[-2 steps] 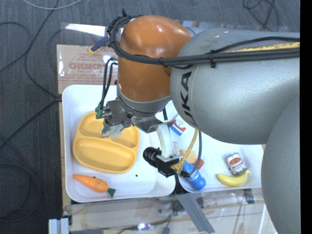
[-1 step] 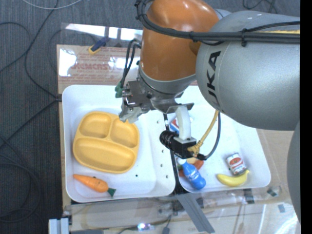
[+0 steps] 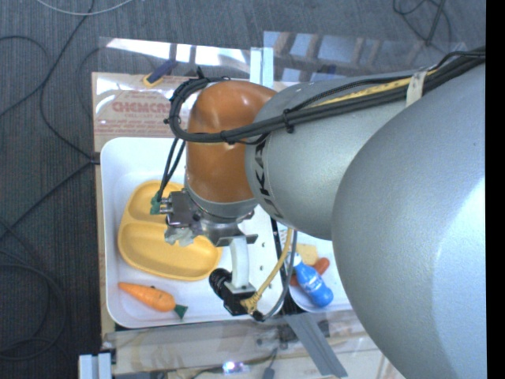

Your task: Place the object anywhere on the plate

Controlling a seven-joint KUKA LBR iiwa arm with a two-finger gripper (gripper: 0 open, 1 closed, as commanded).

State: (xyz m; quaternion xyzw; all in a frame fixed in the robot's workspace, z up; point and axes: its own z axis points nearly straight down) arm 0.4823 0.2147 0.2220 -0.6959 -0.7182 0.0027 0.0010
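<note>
Stooping arm over yellow plate

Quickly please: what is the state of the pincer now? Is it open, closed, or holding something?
Pincer: cannot be told from this angle. It is over the yellow plate.

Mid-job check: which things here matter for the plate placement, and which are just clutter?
Job:
yellow plate
gripper, above the plate
carrot, beside the plate, probably the object

Lying about:
blue bottle-like toy
pale yellow piece next to it
</note>
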